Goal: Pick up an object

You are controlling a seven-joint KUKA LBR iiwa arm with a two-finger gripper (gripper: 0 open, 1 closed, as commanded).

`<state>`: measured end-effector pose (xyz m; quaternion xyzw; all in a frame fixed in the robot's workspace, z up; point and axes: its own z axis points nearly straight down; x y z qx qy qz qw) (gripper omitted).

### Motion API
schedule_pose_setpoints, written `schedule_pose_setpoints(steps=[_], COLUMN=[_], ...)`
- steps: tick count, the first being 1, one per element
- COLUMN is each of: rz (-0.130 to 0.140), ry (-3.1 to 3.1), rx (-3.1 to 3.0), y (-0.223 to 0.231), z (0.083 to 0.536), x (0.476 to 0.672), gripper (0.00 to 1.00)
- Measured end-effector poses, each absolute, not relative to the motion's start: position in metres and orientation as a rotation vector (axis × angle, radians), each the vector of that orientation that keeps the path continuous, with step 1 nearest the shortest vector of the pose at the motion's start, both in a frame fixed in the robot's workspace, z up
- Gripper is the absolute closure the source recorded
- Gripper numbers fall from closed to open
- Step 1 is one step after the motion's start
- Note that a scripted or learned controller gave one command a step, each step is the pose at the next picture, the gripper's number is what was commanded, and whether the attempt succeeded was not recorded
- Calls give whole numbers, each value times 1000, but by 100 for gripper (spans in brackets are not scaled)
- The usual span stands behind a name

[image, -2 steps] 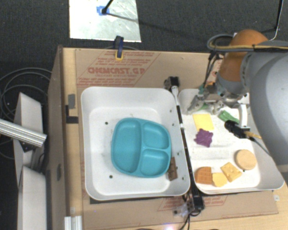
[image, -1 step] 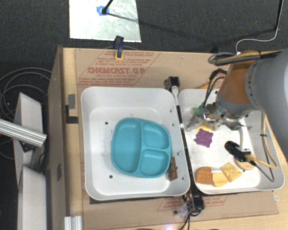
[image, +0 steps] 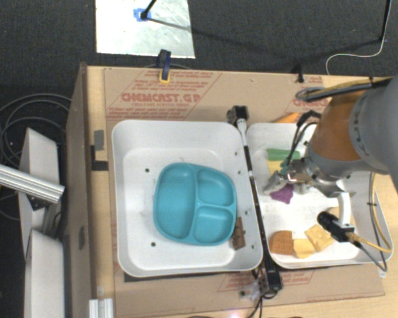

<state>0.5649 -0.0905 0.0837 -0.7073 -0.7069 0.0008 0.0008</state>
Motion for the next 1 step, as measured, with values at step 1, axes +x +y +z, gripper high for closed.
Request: schedule_pose_setpoints(steps=[1], rz=[-5], ry=[-2227], rx=[-2224], y=[-91], z=[97], x=[569], gripper=[100])
